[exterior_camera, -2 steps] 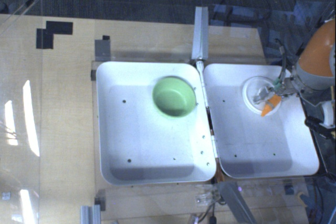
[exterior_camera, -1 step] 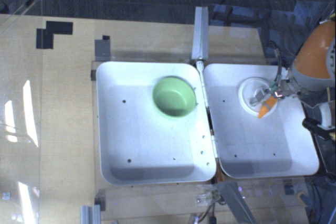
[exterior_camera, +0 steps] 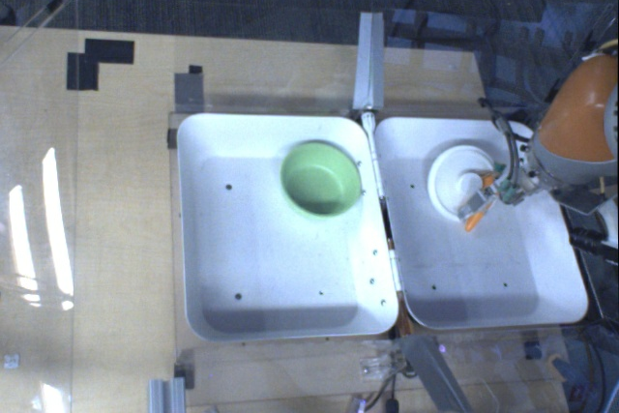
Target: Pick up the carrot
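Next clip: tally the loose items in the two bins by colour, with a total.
Green: 1, the green bowl in the left bin.
White: 1, the white bowl in the right bin.
Orange: 1, the carrot at the pincer.
Total: 3.

Arm (exterior_camera: 580, 126): bulky rounded casing, orange dome-shaped band dominant, smooth and matte, light grey shell at its right rim. Below orange, darker grey wrist section narrowing toward tool end. Thin dark cable curving along wrist near orange band. Tool end (exterior_camera: 503, 186): small cluster of metallic grey and black parts, hint of green and orange on it, detail too small to resolve. Jaws slim, pale metallic. No legible markings, screws not discernible.
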